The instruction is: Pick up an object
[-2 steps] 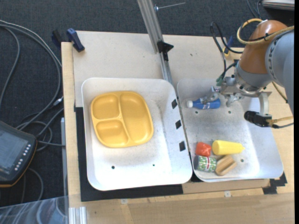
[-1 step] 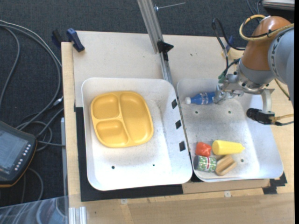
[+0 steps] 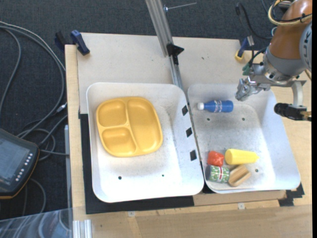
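Nothing picked yet: my hand (image 3: 243,90) hovers just right of the blue bottle (image 3: 216,106), grip state unclear.

I was running a robotics lab bench (image 3: 148,53): clamps (image 3: 79,41) held the board, loose cables (image 3: 25,58) crossed dark carpet, a control pendant (image 3: 15,165) sat alongside.
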